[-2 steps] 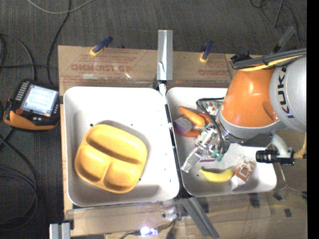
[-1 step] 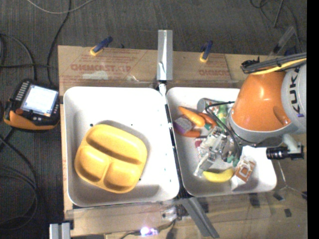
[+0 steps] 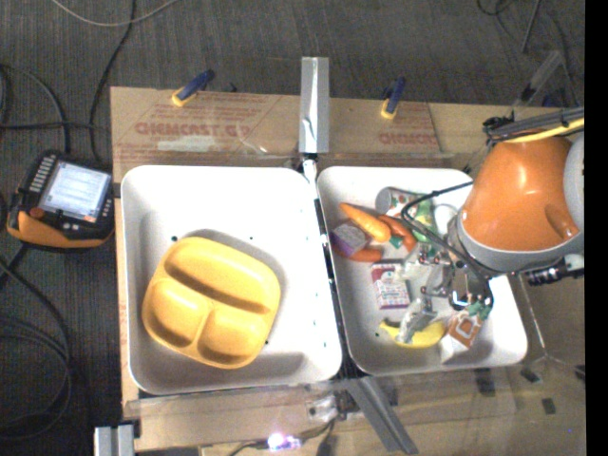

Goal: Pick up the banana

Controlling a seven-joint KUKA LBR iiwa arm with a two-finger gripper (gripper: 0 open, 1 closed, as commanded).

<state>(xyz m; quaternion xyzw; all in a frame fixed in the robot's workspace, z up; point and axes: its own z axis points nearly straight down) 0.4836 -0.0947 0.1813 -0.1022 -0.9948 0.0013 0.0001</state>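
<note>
- You have two white bins side by side on the bench. The left bin (image 3: 133,283) holds one thing: a yellow tray (image 3: 212,299) with three hollow parts, lying a bit tilted near the middle.
- The right bin (image 3: 508,345) is the busy one. It holds a small heap of toys and packets.
- At the back of the right bin you can see an orange carrot (image 3: 372,222). It lies slanted, and a small purple block (image 3: 348,241) sits just beside it on the left.
- Behind the carrot there is a round tin (image 3: 399,199), partly hidden by dark cables.
- A small packet with red print (image 3: 389,287) lies flat near the middle of that bin.
- The banana (image 3: 418,334) is at the front of the right bin, close to the front wall. You only see part of it — a curved yellow strip under the gripper.
- An orange and white carton (image 3: 463,330) sits just to the right of the banana.
- The arm comes in from the right, and its big orange band (image 3: 521,205) covers the bin's back right corner.
- The gripper (image 3: 425,304) hangs right over the banana, pointing down at it. It looks very near or touching — you can't be sure which.
- You can't tell how wide it is; cables and shiny parts hide that.
</note>
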